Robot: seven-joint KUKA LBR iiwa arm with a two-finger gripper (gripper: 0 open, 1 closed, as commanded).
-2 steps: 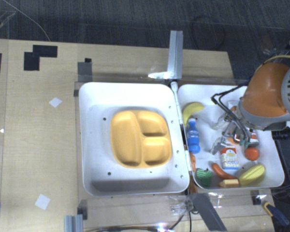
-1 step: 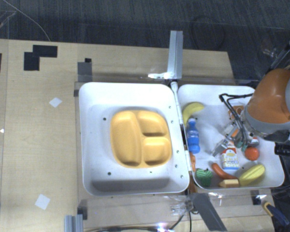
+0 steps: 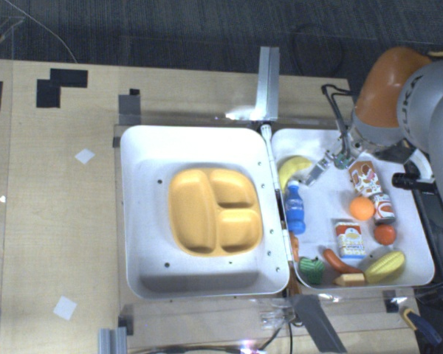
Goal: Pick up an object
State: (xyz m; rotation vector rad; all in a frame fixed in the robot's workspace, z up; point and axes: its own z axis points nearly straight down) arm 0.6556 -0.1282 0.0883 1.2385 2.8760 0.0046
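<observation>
My gripper [image 3: 323,167] hangs low in the upper part of the right bin [image 3: 422,260], reaching in from the arm's orange band [image 3: 387,87]. Its tip is just right of a yellow fruit [image 3: 293,168], close to it or touching; I cannot tell which. Nothing shows as held. Below the fruit, a blue bottle [image 3: 294,209] lies along the bin's left wall. Right of the gripper are a red-and-white carton [image 3: 363,176], an orange ball [image 3: 362,208] and a red can [image 3: 385,209].
Lower in the right bin lie a small red-and-white box [image 3: 349,240], a red tomato [image 3: 385,234], an orange sausage shape [image 3: 337,259], a green piece [image 3: 311,270] and a yellow-green fruit [image 3: 385,265]. The left bin [image 3: 144,198] holds a yellow divided tray [image 3: 214,211].
</observation>
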